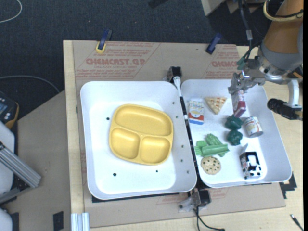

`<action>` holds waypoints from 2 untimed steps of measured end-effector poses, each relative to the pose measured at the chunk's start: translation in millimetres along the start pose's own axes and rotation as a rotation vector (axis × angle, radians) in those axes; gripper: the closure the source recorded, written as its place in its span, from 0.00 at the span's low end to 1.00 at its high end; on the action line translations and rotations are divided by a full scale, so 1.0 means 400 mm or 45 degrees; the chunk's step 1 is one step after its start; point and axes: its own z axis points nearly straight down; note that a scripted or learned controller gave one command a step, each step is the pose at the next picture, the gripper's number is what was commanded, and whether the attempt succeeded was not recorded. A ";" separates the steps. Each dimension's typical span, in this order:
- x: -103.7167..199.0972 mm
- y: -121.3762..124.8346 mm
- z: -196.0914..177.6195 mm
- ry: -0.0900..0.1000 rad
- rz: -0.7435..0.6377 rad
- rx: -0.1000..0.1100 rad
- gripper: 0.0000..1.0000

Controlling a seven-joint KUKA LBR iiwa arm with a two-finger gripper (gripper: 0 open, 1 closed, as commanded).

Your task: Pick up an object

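My gripper hangs over the back of the right bin, its fingers shut on the top end of a small dark red bottle that points down from them. Just below the bottle are two dark teal lumps, and a silver tin can lies to their right. Further left in this bin are a small white carton and a tan pizza wedge. Near the front lie a green vegetable, a cookie and a black-and-white carton.
The left bin holds a yellow divided plate. A black ridge separates the two bins. The arm's orange band and a black fitting stand at the right bin's far right edge.
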 end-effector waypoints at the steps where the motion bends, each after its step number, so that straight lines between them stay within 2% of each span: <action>1: 0.124 -0.051 0.022 0.006 -0.004 0.016 1.00; 2: 0.256 -0.124 -0.004 0.007 -0.005 0.016 1.00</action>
